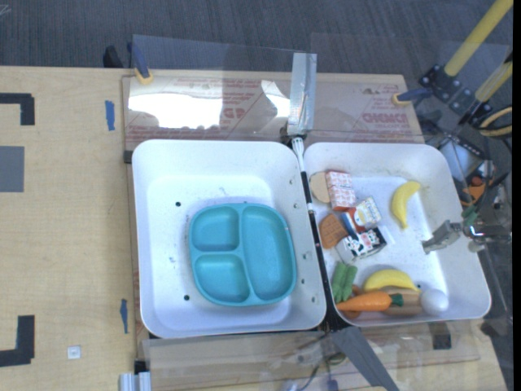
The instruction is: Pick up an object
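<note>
Reaching for the banana (404, 203) at the right bin's (456, 218) far side, the gripper (442, 236) hangs near it, holding nothing; finger spread I cannot tell. Its curved skin could slip; the carton (368, 212) just left may get nudged.

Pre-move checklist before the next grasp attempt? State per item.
1. Targets present in right bin: ok. Two bananas, carrot, small cartons.
2. End effector inside the right bin, near its right wall: ok.
3. Finger state: cannot tell, too small and blurred.
4. Anything held: cannot tell; no object is seen between the fingers.
5. Nearest target free of clutter: ok. The upper banana lies apart from the pile, with bare bin floor around it.
6. Left bin out of the way: ok. It holds the blue divided plate, away from the end effector.
</note>
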`<move>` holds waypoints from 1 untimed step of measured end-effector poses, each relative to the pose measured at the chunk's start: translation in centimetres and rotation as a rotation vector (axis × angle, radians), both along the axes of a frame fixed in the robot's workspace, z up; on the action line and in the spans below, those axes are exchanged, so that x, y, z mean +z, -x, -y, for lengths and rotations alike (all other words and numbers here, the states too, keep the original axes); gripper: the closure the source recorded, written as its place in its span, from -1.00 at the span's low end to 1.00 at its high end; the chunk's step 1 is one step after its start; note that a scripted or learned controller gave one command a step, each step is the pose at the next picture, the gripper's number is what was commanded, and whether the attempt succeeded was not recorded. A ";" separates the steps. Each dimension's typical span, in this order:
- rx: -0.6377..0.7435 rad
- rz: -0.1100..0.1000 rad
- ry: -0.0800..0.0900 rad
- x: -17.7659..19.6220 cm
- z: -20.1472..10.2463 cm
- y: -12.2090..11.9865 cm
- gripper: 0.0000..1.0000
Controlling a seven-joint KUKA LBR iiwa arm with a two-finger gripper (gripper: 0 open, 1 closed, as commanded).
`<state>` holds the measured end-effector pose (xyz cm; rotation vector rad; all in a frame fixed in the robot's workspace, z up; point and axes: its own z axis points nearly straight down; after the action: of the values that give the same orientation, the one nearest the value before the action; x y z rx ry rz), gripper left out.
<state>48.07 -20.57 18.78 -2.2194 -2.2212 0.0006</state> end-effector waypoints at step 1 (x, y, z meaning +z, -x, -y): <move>-0.032 -0.005 -0.003 -6.4 -7.4 0.2 -1.00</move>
<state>47.87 -13.18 12.35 -2.2503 -2.1818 0.0030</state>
